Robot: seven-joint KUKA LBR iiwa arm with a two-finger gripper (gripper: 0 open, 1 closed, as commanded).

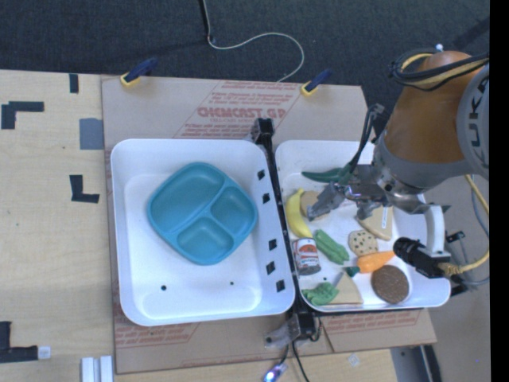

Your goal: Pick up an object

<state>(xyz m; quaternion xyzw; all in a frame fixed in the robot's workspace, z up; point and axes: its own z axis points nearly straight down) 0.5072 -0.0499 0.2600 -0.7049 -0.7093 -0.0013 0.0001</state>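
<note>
Dark carpet (95, 22), cardboard-topped bench (238, 114), two white bins (127, 213); end effector (343, 200) spread, ungrasping.

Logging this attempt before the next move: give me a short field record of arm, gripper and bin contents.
arm: reaches in from the right, over the right bin
gripper: fingers spread, nothing between them, above the bin floor near the banana
left bin: blue divided plate
right bin items: banana, small can, carrot, cookie, brown disc
</note>
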